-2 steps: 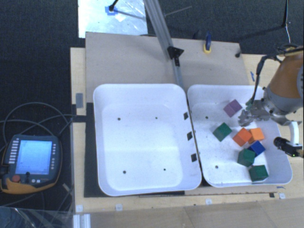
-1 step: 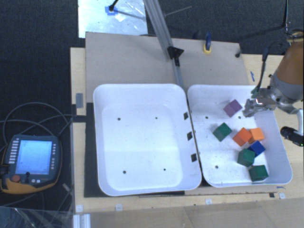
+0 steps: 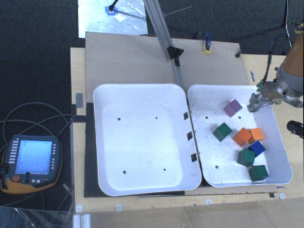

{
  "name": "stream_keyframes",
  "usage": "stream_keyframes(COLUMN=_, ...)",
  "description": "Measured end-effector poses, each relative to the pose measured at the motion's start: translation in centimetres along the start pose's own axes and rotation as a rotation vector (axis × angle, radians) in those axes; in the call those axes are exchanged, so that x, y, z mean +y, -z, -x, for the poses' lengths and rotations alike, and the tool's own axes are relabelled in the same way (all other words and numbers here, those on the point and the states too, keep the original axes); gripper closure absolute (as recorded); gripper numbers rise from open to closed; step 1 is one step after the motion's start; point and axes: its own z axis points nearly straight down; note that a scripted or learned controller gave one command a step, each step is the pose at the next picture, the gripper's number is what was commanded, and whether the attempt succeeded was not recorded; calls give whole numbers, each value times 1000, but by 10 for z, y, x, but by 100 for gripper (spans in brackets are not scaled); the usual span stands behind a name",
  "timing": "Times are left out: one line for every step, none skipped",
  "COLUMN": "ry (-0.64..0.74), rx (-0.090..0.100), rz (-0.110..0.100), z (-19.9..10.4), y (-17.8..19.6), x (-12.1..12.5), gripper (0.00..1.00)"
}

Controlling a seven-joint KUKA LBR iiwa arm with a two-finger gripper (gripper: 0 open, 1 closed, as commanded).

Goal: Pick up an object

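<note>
The arm (image 3: 295,65) came into the camera view from the right as a thick, rounded limb — mostly grey, with a broad orange band above the wrist. The orange looked soft and blurred at the frame's edge, more a glowing patch than a crisp stripe. Below it the wrist was a squat grey drum, paler along its lower rim. From that drum a smaller, darker block stuck out, and on it sat the gripper (image 3: 255,102) — a compact grey piece with a boxy outline and a few darker patches, too small to make out screws or markings. A thin dark cable ran alongside the upper arm.
</note>
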Motion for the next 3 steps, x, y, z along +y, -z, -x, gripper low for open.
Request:
stream_keyframes(ry=5, rx=3, rz=-1, z=-46, y=3, x=17, gripper=100)
stream_keyframes(ry=6, rx=4, rz=-3, z=-106, y=-2, x=24, gripper=100)
stream_keyframes(ry=5, rx=4, rz=-5, z=-157, y=-3, x=24, gripper=100)
